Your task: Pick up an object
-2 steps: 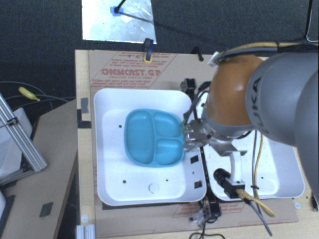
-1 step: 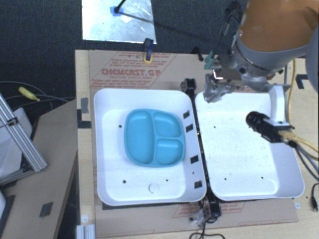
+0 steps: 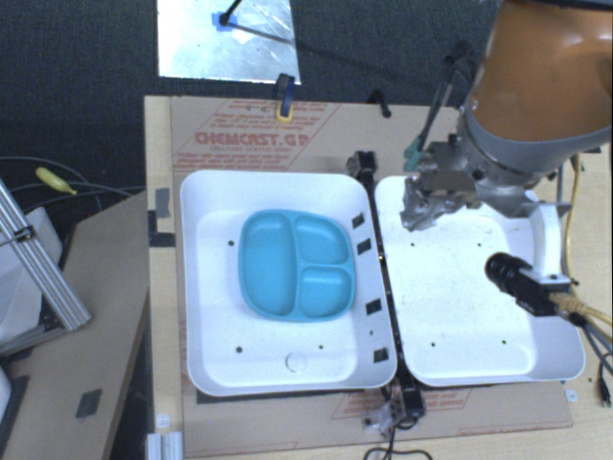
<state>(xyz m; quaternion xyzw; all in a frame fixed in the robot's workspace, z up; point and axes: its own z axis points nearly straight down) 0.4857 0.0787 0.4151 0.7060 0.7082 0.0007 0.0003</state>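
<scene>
- Over the far corner of the right-hand bin (image 3: 479, 353), close to the divider between the two bins, the pincer (image 3: 421, 211) hangs low above the white floor. Blur and the steep viewing angle hide its opening: cannot tell whether it is spread or closed. Nothing is seen held in it.
- The arm (image 3: 546, 65) comes in from the view's right, and its orange band takes up the upper right corner.
- Floor of the right-hand bin below and around the pincer: bare white, no loose object seen there.
- The left-hand bin (image 3: 215, 257) sits across the divider on the table (image 3: 249, 127). A blue plate (image 3: 295, 264) lies flat near its centre, well apart from the pincer. It is the only candidate seen for the pick.
- Plate notes (judgement, not measured): moulded plastic with three compartments, so probably light, stiff and not fragile. The glossy surface is likely slippery.
- Grasp site: the plate lies flush, so a top-down pinch on the flat wells offers nothing to close on. Better options are a raised rib between compartments or the outer rim, with the jaws straddling it.
- Risk: a thin rim and slick plastic may let the plate pivot or slide out on lift, so grip near the middle of one side.
</scene>
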